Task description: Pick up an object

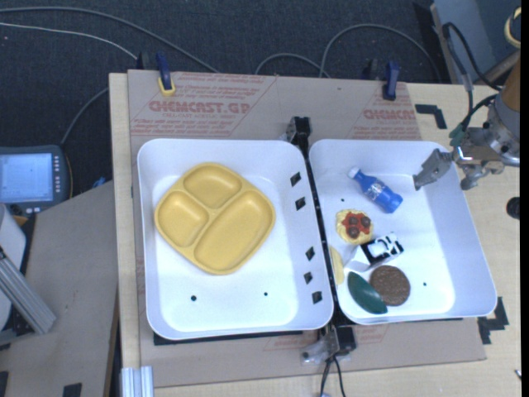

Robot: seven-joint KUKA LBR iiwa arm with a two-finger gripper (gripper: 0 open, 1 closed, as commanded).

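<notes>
Hand (453, 172) hangs over the right bin's (463, 222) upper right edge, fingers spread wide, gripping nothing. Blue bottle (376, 190) lies nearby, apart from it.

Bench top is a tan board (207, 98) with red CHEMCAST print, held at the far edge by two blue clamps (165, 77) (391, 79). Grey cables (83, 31) loop over the dark floor behind it. Small monitor with a lit screen (29, 176) sits off the board's left side, with an aluminium rail (21, 292) below it near the left edge.
</notes>
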